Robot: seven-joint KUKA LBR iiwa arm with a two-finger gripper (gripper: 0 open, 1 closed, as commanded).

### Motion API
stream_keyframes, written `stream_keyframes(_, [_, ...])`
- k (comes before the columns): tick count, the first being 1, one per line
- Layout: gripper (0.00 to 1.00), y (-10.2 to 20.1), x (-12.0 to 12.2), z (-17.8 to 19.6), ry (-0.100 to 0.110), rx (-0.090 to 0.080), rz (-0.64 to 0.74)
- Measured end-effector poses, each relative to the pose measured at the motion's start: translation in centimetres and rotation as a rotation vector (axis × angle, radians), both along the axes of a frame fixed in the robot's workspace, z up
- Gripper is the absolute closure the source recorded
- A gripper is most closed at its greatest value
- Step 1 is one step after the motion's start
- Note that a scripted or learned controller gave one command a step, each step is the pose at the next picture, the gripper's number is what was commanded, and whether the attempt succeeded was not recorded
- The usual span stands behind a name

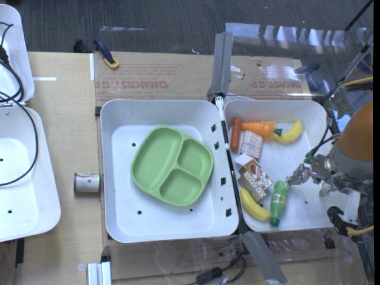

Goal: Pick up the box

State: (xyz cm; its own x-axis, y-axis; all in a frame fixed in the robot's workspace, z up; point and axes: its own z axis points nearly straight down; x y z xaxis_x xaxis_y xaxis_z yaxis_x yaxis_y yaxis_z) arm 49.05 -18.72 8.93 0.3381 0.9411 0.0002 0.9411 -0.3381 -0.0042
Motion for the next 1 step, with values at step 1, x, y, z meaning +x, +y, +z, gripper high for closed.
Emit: stream_keyframes(1, [0.00, 6.90, -1.38, -0.11, 0.004, 0.000, -0.309])
